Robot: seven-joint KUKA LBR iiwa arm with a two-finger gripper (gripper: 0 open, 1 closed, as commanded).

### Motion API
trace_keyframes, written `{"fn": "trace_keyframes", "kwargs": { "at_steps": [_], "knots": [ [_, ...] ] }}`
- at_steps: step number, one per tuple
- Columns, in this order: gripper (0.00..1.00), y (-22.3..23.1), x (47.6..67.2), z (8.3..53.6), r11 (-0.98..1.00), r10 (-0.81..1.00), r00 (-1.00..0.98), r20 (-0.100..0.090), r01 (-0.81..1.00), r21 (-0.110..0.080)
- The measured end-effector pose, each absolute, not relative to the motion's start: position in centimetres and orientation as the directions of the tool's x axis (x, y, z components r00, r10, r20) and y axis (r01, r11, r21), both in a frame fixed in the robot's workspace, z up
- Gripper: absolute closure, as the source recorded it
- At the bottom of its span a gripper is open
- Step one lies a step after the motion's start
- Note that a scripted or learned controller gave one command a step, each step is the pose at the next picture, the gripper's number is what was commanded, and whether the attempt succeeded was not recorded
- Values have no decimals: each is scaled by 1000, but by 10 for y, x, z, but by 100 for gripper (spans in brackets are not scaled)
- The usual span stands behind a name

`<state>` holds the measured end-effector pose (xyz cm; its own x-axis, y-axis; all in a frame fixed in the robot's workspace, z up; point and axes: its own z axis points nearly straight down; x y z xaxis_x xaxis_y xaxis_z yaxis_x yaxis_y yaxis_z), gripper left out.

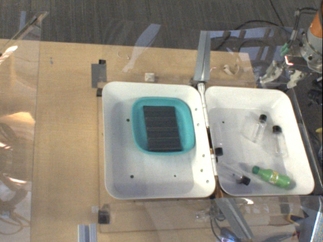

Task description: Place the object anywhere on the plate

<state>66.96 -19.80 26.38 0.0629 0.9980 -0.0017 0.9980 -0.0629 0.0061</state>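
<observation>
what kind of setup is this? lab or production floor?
Most likely a robotics lab pick-and-place cell, not production: two white bins side by side on a wooden bench, a teal plate as target, small clear vials and a green bottle as test items, loose cables.

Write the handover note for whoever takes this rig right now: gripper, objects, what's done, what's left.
Gripper: parked past the right bin's far right corner, above the bench, nothing visibly held; finger state unreadable.
Teal rounded-square plate, carrying a dark ribbed insert, sits in the left white bin.
Right white bin holds a green plastic bottle near its front edge, plus three clear black-capped vials: two mid-bin and one near the front left.
Done: nothing placed on the plate.
Left: pick an object from the right bin and set it on the plate.
</observation>
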Motion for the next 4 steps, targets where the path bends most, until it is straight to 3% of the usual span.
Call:
{"fn": "trace_keyframes", "kwargs": {
  "at_steps": [3, 4],
  "knots": [
    [0, -197, 670, 252, -189, 982, 189, 0, 982, 5],
    [0, -198, 670, 278, -185, 983, 185, 0, 983, 5]
  ]
}}
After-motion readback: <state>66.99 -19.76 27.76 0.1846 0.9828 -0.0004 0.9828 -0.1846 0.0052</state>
